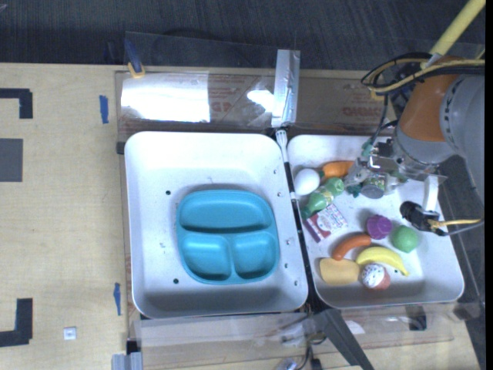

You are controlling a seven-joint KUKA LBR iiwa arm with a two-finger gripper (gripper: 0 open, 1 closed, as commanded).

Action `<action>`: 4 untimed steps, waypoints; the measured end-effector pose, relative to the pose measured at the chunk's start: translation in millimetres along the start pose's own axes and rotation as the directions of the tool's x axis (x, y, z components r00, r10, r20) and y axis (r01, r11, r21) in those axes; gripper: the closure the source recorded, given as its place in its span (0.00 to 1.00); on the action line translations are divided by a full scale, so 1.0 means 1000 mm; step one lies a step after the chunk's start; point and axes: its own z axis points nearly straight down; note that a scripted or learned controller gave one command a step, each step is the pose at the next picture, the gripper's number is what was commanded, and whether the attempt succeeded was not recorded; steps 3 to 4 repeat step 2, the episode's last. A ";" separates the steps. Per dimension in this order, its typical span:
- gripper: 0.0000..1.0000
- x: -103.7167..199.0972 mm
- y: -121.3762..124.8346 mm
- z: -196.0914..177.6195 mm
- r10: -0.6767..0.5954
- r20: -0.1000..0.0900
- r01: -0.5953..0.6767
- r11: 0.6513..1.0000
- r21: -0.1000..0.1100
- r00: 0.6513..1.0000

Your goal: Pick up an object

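Many toys crowd right bin (pixel 447 284); gripper (pixel 368 177), jaw state unclear, low beside carrot (pixel 337 169). Risk: nudging neighbours, grasp slipping.

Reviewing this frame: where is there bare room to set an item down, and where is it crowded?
Free: the left bin's floor all around the blue tray, and the tray's own compartments. Crowded: the right bin, where egg, banana and purple piece cluster under the gripper; only its bottom right corner is bare.
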 end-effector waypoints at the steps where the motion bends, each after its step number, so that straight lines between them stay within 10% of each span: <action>1: 1.00 -0.001 0.000 -0.009 -0.001 0.001 0.001 1.000 0.005 1.000; 2: 1.00 0.072 -0.025 -0.101 -0.085 -0.004 0.085 0.996 0.000 0.996; 4: 1.00 0.072 -0.025 -0.101 -0.085 -0.004 0.085 0.996 0.000 0.996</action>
